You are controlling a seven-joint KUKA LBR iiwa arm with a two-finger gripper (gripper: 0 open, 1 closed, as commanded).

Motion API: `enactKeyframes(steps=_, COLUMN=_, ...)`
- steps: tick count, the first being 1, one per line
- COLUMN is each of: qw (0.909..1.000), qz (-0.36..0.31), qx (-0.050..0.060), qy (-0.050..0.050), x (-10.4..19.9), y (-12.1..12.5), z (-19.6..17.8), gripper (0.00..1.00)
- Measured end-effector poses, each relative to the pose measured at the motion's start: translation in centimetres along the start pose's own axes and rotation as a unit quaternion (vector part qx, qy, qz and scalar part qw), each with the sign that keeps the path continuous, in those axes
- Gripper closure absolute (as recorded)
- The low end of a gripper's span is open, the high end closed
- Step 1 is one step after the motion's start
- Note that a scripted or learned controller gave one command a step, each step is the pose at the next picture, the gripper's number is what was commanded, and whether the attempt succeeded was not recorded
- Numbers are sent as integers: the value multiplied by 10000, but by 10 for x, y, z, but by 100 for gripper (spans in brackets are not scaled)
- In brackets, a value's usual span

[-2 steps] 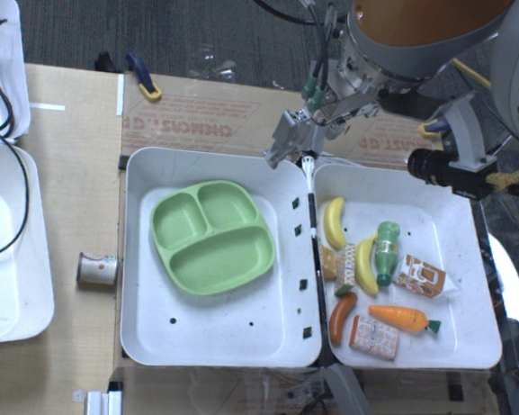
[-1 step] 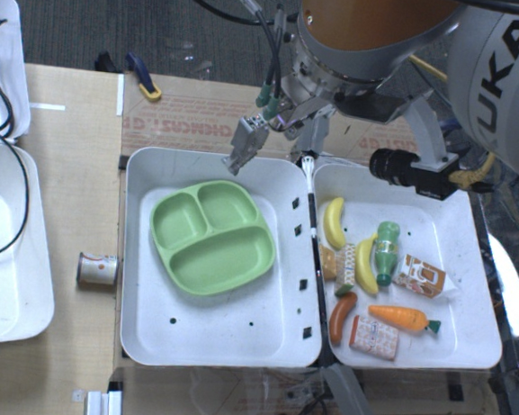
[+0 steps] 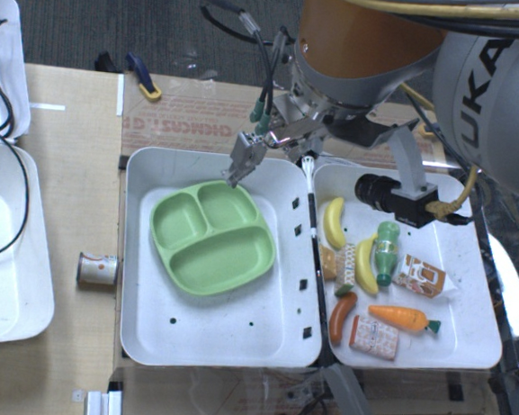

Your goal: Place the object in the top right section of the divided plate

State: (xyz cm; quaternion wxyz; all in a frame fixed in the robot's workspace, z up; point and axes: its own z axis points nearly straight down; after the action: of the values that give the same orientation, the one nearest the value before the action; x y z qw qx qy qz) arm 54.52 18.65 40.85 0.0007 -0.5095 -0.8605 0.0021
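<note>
A light green divided plate lies in the left white bin, with two small sections at its far side and one long section at the near side. My gripper hangs over the far edge of the plate's top right section, its tip close to the rim. I see no object in it, and the plate's sections hold nothing. The arm's orange band and grey body fill the upper right.
The right bin holds two bananas, a green bottle, a small carton, a carrot, a sausage and a red-and-white packet. A small can lies on the bench left of the bins.
</note>
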Motion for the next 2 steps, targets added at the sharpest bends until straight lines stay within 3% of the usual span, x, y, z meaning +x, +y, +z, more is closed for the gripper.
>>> enactKeyframes(steps=1, qw=10000, qz=1, qx=-2, qy=-1, x=0, y=0, z=0, gripper=0)
enactKeyframes(steps=2, qw=9998, qz=-198, qx=-14, qy=-3, x=28, y=5, z=-33, gripper=0)
